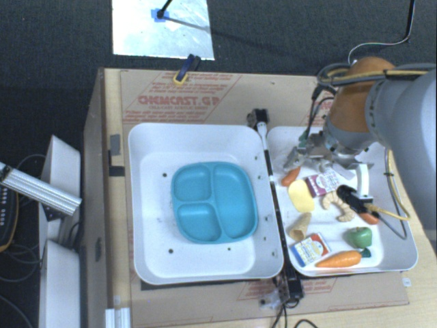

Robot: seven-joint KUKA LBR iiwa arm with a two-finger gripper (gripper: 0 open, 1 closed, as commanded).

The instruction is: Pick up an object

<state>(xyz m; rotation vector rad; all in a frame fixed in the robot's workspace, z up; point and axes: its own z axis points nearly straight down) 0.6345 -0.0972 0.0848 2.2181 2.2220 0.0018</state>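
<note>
Reaching in over the cluttered bin (401, 248), the grey arm (403, 108) hangs its gripper (305, 157) low above that bin's back corner, close to the wall shared with the neighbouring bin (147, 183). Whether the gripper is spread wide or drawn narrow cannot be told from this slanted view, and nothing can be seen held in it, so no object is up yet. The likeliest target, on this reading, is the small orange piece (291, 176) lying just below the gripper's tip, close against the shared wall. A purple-and-white carton (319, 183) sits just beside it under the wrist, and a yellow lump (301, 195) lies a little further toward the bin's front. The low, tilted pose suggests a descent on that cluster rather than a pass over it. Crowding is the trouble: the wall leaves little room on one side of the orange piece, and the carton and yellow lump press in on the other, so a closing grip could nudge a neighbour or pinch two things at once. Further from the gripper lie a beige knobbly piece (338, 203), a pale cone (300, 224), a red-and-white carton (311, 248), a long carrot (338, 258) and a green pepper (360, 236), all clear of the approach. Beyond the wall, away from the arm, a blue divided plate (214, 201) rests in the neighbouring bin.
</note>
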